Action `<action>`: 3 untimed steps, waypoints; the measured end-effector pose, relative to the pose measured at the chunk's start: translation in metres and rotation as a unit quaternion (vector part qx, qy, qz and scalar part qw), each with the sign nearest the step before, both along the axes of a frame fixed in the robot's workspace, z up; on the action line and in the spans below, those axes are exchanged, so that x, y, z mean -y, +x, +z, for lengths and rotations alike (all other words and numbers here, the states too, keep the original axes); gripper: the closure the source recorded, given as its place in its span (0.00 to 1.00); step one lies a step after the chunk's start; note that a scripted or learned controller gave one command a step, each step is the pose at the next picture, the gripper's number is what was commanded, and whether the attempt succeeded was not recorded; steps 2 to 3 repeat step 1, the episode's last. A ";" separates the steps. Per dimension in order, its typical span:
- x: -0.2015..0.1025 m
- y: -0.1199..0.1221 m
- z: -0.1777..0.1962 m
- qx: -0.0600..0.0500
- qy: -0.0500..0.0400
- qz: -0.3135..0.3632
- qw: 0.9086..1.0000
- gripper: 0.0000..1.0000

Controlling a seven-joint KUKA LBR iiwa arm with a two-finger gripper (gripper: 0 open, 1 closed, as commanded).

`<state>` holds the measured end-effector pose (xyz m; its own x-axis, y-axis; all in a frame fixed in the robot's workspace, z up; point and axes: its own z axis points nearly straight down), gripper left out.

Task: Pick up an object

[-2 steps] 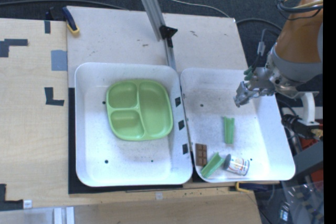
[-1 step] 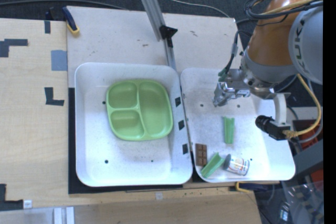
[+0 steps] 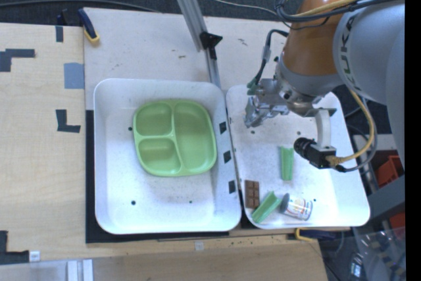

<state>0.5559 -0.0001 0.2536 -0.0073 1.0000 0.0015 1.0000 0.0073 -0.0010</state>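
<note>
The nearest target, a small green rectangular block [image 3: 287, 162], lies flat in the right white bin [image 3: 348, 161]. My pincer [image 3: 253, 116] hangs above and left of that block, holding nothing; I cannot tell its spread. I should centre over the block, then descend.

Two bins sit side by side on the table [image 3: 131, 43]: the left bin [image 3: 105, 161] holds a divided tray [image 3: 175, 138], the right bin [image 3: 348, 201] a stick [image 3: 287, 163] mid-floor, with a block [image 3: 252, 193], a wedge [image 3: 264, 206] and a small jar [image 3: 297, 207] along its front edge.
</note>
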 end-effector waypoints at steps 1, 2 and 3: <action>-0.055 0.012 -0.021 -0.001 0.000 0.000 1.000 1.00; -0.055 0.012 -0.021 -0.001 0.000 0.000 1.000 1.00; -0.055 0.012 -0.021 -0.001 0.000 0.000 1.000 1.00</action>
